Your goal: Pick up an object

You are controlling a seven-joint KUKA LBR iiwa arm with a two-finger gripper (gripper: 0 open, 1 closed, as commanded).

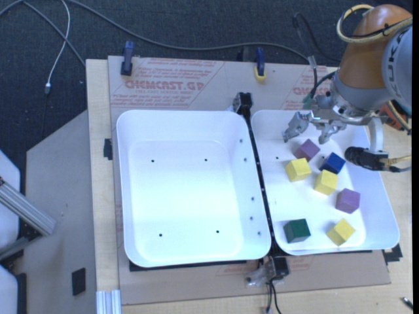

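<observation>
The counter (98, 175) carries two shallow white bins side by side, the left bin (131, 195) and the right bin (386, 221), their inner rims touching along a dark seam.

The arm enters from the right, its orange band (366, 44) above the wrist. The gripper (308, 131) hangs over the upper part of the right bin, with its fingers (292, 131) spread apart and pointing downward. Nothing sits between them. A purple cube (306, 150) lies directly beneath and just beside the fingertips; whether metal touches it cannot be told from this angle.

Contents of the right bin, seven blocks in all:
- the purple cube near the top centre, as noted;
- a blue cube (333, 163) just to its right, apparently touching a yellow cube (325, 182) below it;
- a second yellow cube (298, 169) to the left, near the purple one but apart from it;
- a second purple cube (347, 200) lower right, just beside the middle yellow cube;
- a dark green cube (296, 230) near the bottom rim, standing alone;
- a third yellow cube (341, 231) to the right of the green one, well apart from it.

All blocks rest on the bin floor (none is lifted). A black cable fitting (366, 157) extends over the right rim.
</observation>
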